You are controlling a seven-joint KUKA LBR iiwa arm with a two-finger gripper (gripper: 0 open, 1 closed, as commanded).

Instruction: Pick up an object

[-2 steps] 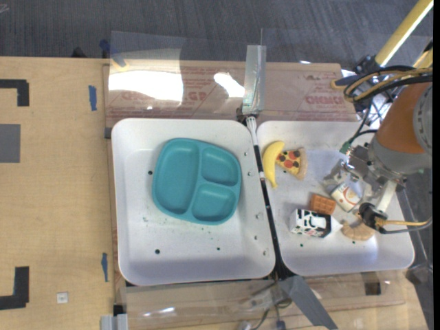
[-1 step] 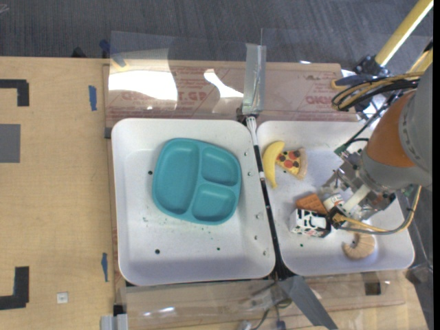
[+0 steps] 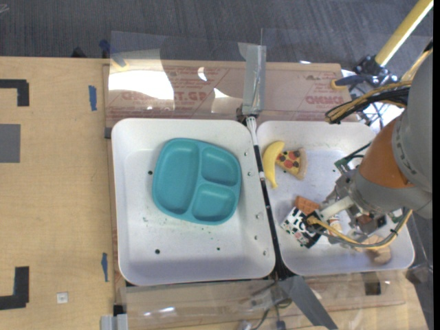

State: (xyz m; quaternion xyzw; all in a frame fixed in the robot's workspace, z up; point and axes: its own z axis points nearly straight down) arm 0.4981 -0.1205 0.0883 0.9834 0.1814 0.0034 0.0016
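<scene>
Starting at the left, we see the bare wooden desk with black tape marks and small blue tape tabs, nothing on it for us to pick. Next comes the left bin, which carries a teal divided plate lying flat, its three compartments empty as far as we can tell; a few dark specks dot the bin floor around it. Past the divider, in the right bin, a banana lies along the left wall with a toy pizza slice just beside it, both untouched. Lower down sit an orange block and a black-and-white patterned object, near each other, and a pale piece rests near the bin's lower right corner. Our hand is down low in this bin, next to the patterned object, among loose yellow cables; we cannot tell whether its fingers are apart or together, and nothing is visibly held. We judge the pick as not yet done: the descent looks made, but the grasp and the lift are left. Behind the bins stands a clear shield over cardboard, and beyond it dark grey carpet.
</scene>
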